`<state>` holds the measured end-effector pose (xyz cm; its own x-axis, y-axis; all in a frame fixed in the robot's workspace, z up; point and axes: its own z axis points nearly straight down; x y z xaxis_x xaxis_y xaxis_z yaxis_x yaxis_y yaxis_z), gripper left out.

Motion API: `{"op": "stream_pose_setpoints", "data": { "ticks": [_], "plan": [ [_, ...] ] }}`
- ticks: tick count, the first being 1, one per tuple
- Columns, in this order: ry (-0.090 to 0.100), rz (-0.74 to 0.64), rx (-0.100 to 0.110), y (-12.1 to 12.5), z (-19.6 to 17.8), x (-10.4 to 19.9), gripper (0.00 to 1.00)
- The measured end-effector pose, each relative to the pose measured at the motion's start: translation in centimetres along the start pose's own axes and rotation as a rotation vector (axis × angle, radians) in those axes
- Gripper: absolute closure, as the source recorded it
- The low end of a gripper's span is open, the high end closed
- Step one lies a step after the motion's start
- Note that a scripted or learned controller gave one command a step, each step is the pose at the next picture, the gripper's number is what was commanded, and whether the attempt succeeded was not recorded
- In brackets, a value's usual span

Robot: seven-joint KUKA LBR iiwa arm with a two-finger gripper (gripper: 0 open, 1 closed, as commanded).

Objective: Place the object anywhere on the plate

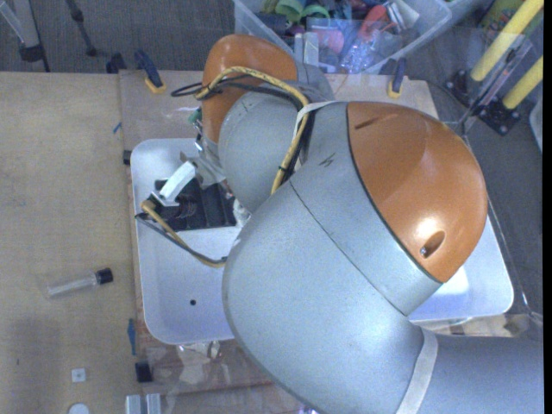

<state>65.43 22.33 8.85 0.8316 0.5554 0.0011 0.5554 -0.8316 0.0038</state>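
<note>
Starting at the left, a small clear tube with a black cap (pixel 79 282) is lying on the tan floor, well apart from the bench and playing no part here. Moving right, the shallow white left-hand bin (pixel 172 313) is showing a bare stretch of floor with one tiny dark speck (pixel 192 301) on it, too small to identify. Above that bare patch the black gripper (pixel 191 207) is hanging low over the bin's far half, a white block (pixel 177 183) on its body and yellow-and-black cables looping round it. Whether the claw is released, clenched or carrying something, I cannot tell. Further right, the big grey arm with its orange band (pixel 371 231) is sweeping across the frame and blocking most of the bench, leaving just a corner of the white right-hand bin (pixel 483 296). The plate and the object are somewhere beneath all that, I'd guess, so progress cannot be judged: no placement is confirmed.
</note>
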Motion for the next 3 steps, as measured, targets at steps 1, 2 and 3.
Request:
{"op": "stream_pose_setpoints", "data": {
  "ticks": [1, 2, 3],
  "plan": [
    [0.005, 0.366, 0.007, 0.0, 0.1, 0.6, 0.00],
    [0.002, -0.025, 0.001, -4.0, -0.1, -6.0, 0.00],
    [0.005, 0.391, 0.004, -6.1, 0.0, -9.1, 0.00]
  ]
}}
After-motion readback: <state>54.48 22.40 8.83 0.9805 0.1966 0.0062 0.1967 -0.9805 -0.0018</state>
